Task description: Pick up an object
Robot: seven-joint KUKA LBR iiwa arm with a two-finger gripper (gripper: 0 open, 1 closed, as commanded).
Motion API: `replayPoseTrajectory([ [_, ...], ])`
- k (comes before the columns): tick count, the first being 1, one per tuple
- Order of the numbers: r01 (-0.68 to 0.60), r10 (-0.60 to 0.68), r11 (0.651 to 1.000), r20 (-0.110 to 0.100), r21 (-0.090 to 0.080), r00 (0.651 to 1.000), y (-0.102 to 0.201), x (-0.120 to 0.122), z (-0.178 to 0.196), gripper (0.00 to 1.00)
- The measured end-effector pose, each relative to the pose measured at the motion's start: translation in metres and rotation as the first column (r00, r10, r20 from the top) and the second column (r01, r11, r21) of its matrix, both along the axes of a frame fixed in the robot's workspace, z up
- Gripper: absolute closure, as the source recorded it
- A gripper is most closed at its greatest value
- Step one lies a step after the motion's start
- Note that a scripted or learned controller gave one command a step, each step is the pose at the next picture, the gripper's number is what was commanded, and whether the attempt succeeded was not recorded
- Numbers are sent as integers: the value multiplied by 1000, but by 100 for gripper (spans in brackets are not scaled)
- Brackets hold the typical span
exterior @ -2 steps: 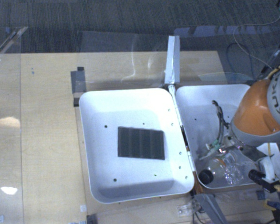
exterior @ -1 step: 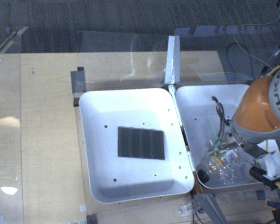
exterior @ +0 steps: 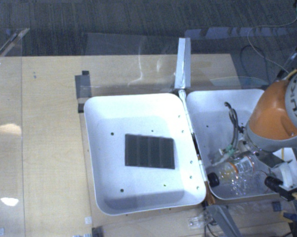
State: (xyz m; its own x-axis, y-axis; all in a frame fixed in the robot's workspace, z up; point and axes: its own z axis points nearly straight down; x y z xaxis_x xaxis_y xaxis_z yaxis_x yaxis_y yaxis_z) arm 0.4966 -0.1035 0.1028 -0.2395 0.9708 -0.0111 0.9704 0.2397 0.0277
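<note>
Nearest us, the arm (exterior: 277, 116) reaches over the right bin (exterior: 209, 111), its hand (exterior: 237, 152) just above a clear plastic bottle (exterior: 233, 170) lying lengthwise left-to-right; we cannot tell the hand's state.

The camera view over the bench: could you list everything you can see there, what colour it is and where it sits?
left bin: one, white, centre of the bench
dark ribbed mat: one, dark grey, flat in the left bin
right bin: one, white, beside the left bin
clear plastic bottle: one, transparent with a dark cap, lying in the right bin
bench: one, light wood, under both bins
arm: one, grey with an orange band, over the right bin
gripper: one, dark, above the bottle
</note>
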Motion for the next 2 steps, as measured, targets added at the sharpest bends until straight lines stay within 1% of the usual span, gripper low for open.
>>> replayPoseTrajectory([
  [1, -143, 143, 990, -11, -1, 990, 8, -4, -12, 0],
  [2, -145, 145, 989, -1, -2, 989, 9, 0, 0, 100],
])
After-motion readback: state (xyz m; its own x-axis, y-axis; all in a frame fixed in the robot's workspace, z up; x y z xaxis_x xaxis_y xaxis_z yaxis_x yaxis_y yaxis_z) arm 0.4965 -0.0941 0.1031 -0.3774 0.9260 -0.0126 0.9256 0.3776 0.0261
